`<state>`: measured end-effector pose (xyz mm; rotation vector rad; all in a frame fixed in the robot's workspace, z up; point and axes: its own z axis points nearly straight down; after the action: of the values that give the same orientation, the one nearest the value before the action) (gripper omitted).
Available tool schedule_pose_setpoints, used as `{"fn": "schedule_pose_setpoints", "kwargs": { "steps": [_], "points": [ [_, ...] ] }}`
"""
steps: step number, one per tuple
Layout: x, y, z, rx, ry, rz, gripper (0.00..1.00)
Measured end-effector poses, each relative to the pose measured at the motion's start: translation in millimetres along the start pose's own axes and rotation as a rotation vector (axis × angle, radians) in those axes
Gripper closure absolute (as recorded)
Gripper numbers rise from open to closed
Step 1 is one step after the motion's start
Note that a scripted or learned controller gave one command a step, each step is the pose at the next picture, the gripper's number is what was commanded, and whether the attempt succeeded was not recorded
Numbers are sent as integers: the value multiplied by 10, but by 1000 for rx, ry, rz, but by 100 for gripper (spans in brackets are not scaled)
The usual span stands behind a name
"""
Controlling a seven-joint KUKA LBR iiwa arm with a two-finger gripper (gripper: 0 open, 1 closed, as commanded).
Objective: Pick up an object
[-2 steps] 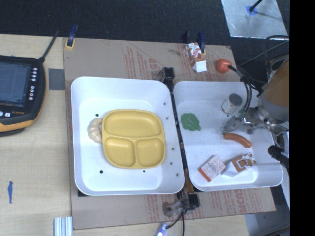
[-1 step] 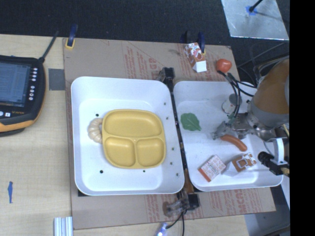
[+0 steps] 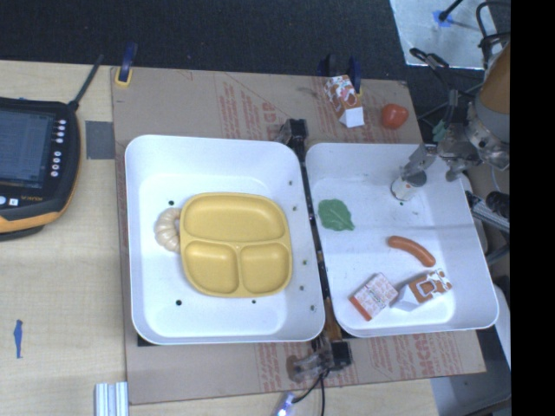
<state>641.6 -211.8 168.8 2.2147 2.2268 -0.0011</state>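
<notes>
The tool (image 3: 406, 185) hangs over a white bin (image 3: 438, 215). The sausage (image 3: 411, 250) lies near it at 6 o'clock, apart. If the tool is spread, I cannot tell.

The left bin (image 3: 139, 232) and the right bin (image 3: 473, 232) are plain white. The compartment tray (image 3: 234, 243) is yellow and the lump (image 3: 166, 229) beside it cream-beige. The leaf-shaped piece (image 3: 335, 215) is green, the sausage (image 3: 410, 250) orange-red, the printed carton (image 3: 375, 295) and second carton (image 3: 429, 286) red-and-white, and the cardboard (image 3: 225, 111) brown with faded red lettering.
</notes>
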Motion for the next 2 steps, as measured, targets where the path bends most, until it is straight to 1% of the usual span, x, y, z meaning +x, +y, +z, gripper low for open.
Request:
{"fn": "schedule_pose_setpoints", "kwargs": {
  "steps": [1, 2],
  "points": [
    [280, -498, 379, 5, 1, 1, 0],
    [5, 145, 773, 3, 1, 0, 0]
  ]
}}
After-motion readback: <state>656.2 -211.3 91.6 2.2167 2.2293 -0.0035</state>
